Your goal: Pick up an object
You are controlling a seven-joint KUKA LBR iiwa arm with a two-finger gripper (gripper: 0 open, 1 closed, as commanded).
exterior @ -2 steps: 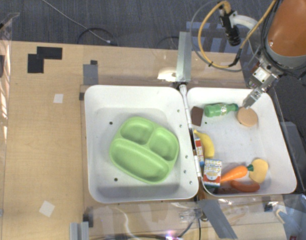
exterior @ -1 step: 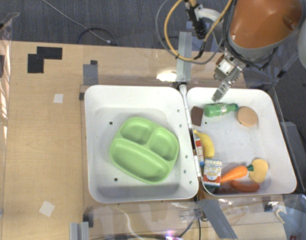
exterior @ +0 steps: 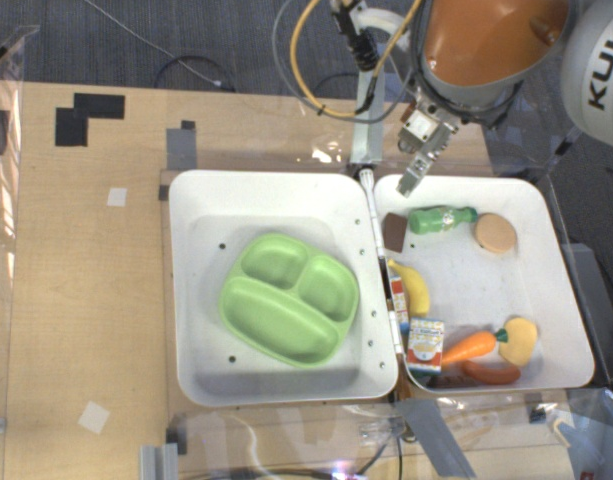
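My gripper (exterior: 418, 166) hangs under the orange wrist band, over the far left corner of the right bin (exterior: 556, 268), high above the objects and holding nothing that I can see. Just below it in the view lie a green bottle (exterior: 441, 219) and a small brown block (exterior: 394, 232). A round tan bun (exterior: 495, 233) sits to the right of the bottle. Further forward are a banana (exterior: 414, 288), a juice carton (exterior: 424, 343), a carrot (exterior: 471, 346), a yellow fruit (exterior: 519, 338) and a red sausage (exterior: 486, 373).
The left bin (exterior: 201, 218) holds a green divided plate (exterior: 289, 298). A ridge (exterior: 381, 268) separates the two bins. Yellow and grey cables (exterior: 326, 58) loop behind the bins near the arm. Wooden bench surface spreads to the left.
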